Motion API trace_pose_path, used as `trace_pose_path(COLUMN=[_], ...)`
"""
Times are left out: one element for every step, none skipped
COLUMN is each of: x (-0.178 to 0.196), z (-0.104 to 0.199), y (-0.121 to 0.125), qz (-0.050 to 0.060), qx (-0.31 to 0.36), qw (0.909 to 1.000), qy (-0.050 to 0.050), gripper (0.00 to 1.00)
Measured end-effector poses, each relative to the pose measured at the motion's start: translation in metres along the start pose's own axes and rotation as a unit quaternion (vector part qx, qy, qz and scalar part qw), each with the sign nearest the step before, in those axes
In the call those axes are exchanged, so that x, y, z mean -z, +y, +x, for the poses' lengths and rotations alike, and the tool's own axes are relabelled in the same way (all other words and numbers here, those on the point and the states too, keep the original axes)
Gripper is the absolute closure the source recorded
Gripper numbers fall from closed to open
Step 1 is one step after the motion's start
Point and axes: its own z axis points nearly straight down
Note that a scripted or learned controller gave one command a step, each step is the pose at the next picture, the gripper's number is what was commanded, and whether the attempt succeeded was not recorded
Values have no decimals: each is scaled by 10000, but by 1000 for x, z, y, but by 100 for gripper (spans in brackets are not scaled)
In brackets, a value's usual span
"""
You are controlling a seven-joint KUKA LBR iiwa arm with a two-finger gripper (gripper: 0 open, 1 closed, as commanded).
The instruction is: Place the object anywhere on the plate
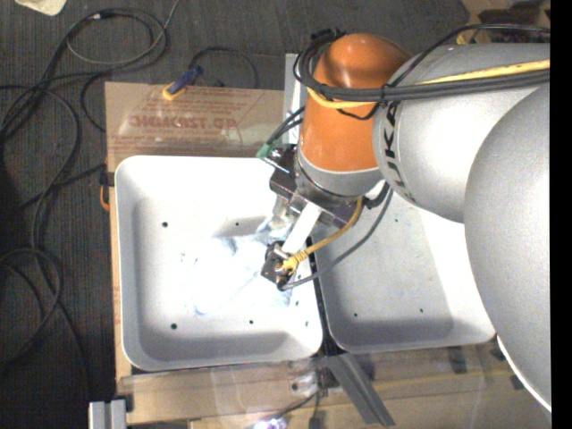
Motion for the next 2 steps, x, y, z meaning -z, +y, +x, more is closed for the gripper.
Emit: trace_pose_path(x=[-24,-132], z=[27,79], y=[-43,-94], qz=[-4,5], qx=[-57,75], qw=[10000,10000], qy=[2,-10], gripper=[100,100])
